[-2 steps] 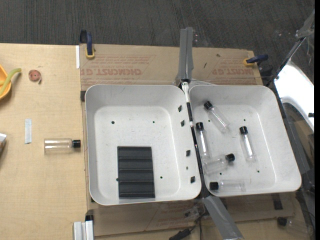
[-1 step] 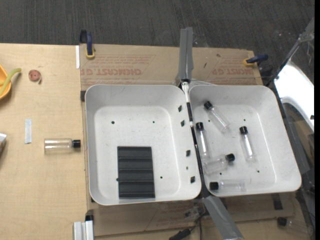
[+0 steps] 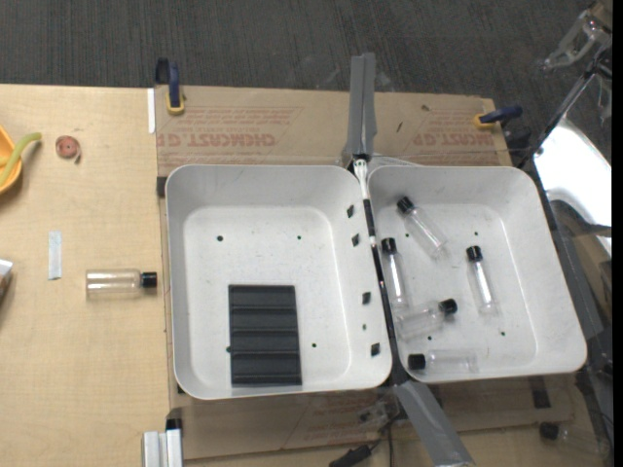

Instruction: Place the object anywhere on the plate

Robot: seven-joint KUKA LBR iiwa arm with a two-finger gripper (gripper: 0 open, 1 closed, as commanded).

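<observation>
Right bin [image 3: 526, 202] holds five clear black-capped vials [image 3: 421, 224], two near the front wall overlapping and hard to separate. Dark ribbed plate [image 3: 264, 335] sits in left bin [image 3: 195, 202]. Arm cut off at top right; claw state: can't tell.

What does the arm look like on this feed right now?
At the view's right edge the arm appears as a pale grey, metallic-looking jointed piece, with a thin dark strut running down from it. Below it is a smooth white curved casing. Markings and cables are too blurred to tell.
</observation>
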